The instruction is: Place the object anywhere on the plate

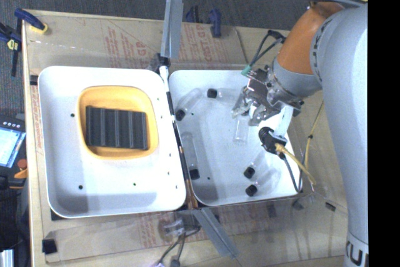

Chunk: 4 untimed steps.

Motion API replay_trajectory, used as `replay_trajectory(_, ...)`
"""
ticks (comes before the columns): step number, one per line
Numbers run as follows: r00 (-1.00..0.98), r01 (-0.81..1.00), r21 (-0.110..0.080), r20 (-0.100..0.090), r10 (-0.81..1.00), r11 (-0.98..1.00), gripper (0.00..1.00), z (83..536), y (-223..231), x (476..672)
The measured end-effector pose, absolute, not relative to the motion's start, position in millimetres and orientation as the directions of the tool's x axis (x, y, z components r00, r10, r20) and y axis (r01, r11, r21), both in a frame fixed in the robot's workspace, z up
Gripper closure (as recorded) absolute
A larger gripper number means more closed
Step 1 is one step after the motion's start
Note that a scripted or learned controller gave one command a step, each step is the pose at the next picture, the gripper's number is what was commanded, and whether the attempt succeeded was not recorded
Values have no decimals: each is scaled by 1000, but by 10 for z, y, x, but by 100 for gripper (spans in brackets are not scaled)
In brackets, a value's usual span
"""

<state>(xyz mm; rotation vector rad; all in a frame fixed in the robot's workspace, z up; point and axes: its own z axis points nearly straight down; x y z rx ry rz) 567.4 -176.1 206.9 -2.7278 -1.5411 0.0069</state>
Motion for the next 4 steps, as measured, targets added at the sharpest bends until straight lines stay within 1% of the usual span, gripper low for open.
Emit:
replay_trajectory(1,461,887,-9,0,887,-461,100,2093,-1148,5777)
replay_trajectory(2,297,955,-4,0,955,-297,100,2383,-381,6017)
replay_trajectory(3,76,997,-7,0,997,-76,100,1902,28,6090)
replay_trajectory(4,77,997,-6,0,997,-77,0,1903,25,6091)
